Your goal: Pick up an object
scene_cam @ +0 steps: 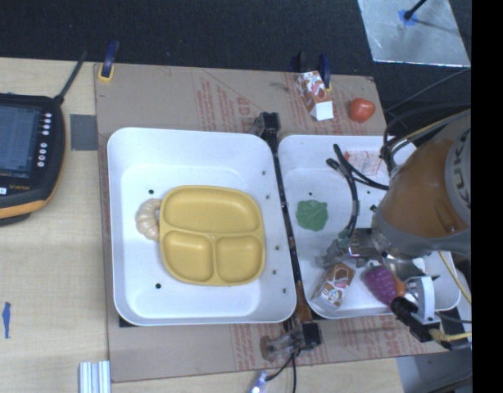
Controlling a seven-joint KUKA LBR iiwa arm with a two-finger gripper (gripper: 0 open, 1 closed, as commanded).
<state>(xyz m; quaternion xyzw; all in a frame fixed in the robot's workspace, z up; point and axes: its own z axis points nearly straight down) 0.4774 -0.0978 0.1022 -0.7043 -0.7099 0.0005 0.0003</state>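
Observation:
In the right bin (317,150) lie a green lump (312,214), a small brown-and-white carton (335,286) leaning on the front wall, and a purple object (381,282). My gripper (340,254) reaches in from the right, low over the bin. It sits just above the carton and left of the purple object. The arm's grey and orange body (419,191) hides the bin's right part. Nothing is visibly held.
The left bin (133,158) holds a yellow divided plate (210,234) and a beige ring-shaped item (147,218) against its left side. Behind the right bin, on the cardboard, stand a small carton (314,94) and a red ball (361,109). A control pendant (18,154) lies far left.

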